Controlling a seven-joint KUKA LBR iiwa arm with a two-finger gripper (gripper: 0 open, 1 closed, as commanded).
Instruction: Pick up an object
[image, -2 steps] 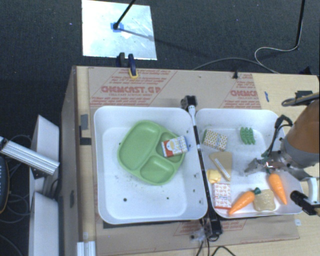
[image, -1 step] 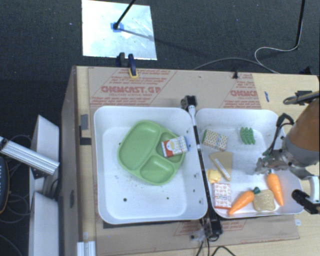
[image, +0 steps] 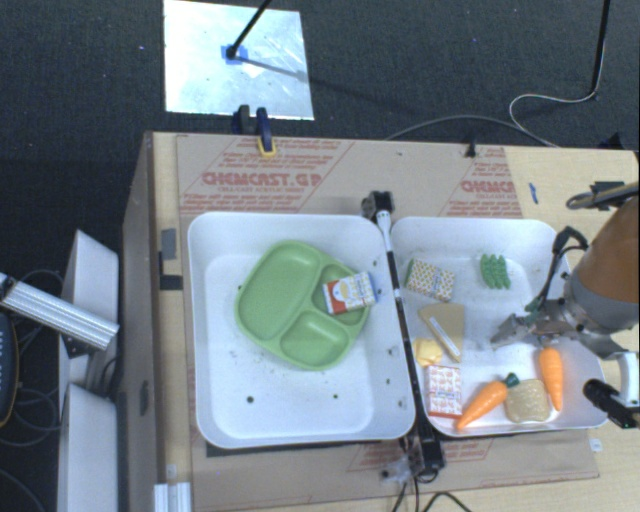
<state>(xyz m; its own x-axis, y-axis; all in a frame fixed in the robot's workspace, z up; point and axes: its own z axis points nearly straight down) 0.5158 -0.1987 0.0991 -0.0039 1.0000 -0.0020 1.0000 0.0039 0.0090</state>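
A: Where does the grey two-finger gripper (image: 508, 330) sit?

B: Over the right shallow white bin (image: 520, 235), fingers spread apart, nothing between them. The nearest object is the upright orange toy carrot (image: 551, 372), just below and to the right of the fingertips, long axis running toward the bin's near edge.

A: Alternatives?

B: The slanted orange carrot with a green tip (image: 484, 398) lies lower, toward the left. Judged: a short move down-right reaches the first.

A: Count?

B: Two carrots, one tan round biscuit (image: 528, 402), one green ridged piece (image: 493, 270), one patterned packet (image: 429, 279), one beige wedge (image: 444, 326), one small yellow piece (image: 428, 352), one red-and-white card (image: 444, 388). Left bin (image: 215, 300): one green sectioned plate (image: 285, 290), one small red-and-white carton (image: 348, 294) on it.
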